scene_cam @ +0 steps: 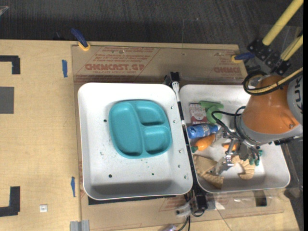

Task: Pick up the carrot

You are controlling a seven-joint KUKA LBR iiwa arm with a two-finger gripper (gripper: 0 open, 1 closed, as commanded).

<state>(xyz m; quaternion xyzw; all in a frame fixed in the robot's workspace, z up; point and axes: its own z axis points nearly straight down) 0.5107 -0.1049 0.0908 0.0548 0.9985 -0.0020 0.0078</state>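
The carrot (205,142) is a short orange piece lying in the left part of the right bin (276,174), just under a blue bottle (202,130). My gripper (229,157) hangs low over the same bin, a little to the right of and below the carrot, and apart from it. Nothing shows as held. The orange band and the grey wrist hide the bin's right middle.
A teal divided plate (140,127) lies in the left bin (94,143). Around the carrot are a pink packet (196,112), a green item (211,106) and tan bread-like pieces (208,171) (247,171). Black cables loop near the wrist.
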